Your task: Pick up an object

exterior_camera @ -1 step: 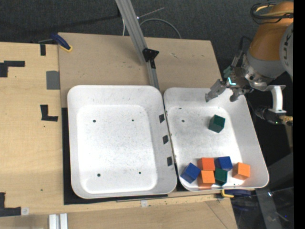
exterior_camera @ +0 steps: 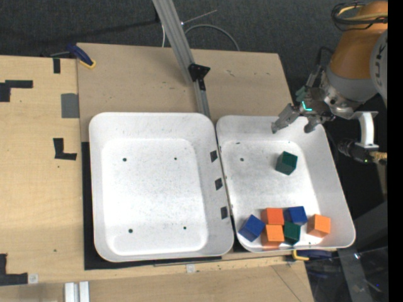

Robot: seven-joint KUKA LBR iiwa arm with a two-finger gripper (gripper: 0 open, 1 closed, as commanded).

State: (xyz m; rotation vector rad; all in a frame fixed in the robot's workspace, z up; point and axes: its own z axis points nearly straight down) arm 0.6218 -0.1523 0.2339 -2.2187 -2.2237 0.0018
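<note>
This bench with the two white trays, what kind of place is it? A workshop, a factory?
Most likely a robotics lab test bench. A robot arm reaches over two white bins, its open gripper above loose coloured blocks and a green block, on a plywood top marked with tape.

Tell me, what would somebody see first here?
Probably the bright blocks: orange, blue and green ones huddle at the near end of the right bin, with one green block alone in its middle. Next, the gripper at that bin's far edge, jaws spread and holding nothing.
</note>
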